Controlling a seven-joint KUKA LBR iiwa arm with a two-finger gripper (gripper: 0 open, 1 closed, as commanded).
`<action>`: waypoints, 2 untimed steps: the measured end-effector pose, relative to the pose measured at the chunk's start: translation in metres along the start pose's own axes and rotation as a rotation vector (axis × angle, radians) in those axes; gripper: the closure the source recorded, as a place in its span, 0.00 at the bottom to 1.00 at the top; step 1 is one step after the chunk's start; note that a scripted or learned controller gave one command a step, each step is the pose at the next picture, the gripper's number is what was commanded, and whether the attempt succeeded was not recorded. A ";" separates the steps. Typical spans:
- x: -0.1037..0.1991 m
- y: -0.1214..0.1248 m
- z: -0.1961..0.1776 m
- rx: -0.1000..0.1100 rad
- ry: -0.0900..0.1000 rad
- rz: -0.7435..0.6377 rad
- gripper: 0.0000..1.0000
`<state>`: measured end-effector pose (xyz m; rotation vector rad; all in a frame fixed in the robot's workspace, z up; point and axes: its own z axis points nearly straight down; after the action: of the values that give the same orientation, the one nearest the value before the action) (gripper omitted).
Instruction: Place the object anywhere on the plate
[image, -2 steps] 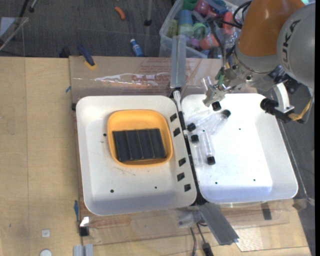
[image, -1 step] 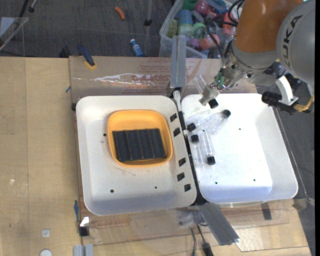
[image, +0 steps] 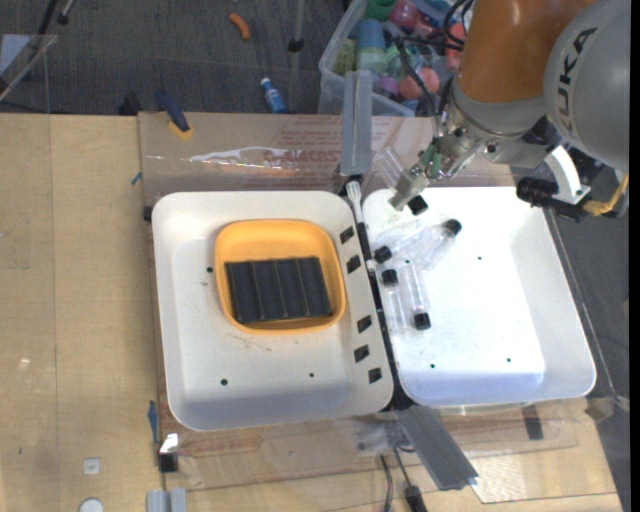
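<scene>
Left bin (image: 190, 380): black ribbed slab (image: 278, 290) on orange plate (image: 232, 245).

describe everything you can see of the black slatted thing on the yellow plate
The black slatted object is a flat, roughly rectangular piece with parallel ridges running along its short side, dark and matte, likely plastic or rubber. It lies flat in the middle of the yellow plate, its long side running across the view, slightly askew. The plate sits in the left white bin. Only the plate touches it; the gripper is over the other bin.
</scene>
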<state>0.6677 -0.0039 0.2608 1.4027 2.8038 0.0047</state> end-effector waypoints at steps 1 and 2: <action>0.003 0.003 -0.008 0.000 0.000 -0.071 1.00; -0.010 -0.010 -0.044 -0.001 0.000 -0.251 1.00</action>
<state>0.6653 -0.0183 0.3048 1.0400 2.9568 0.0044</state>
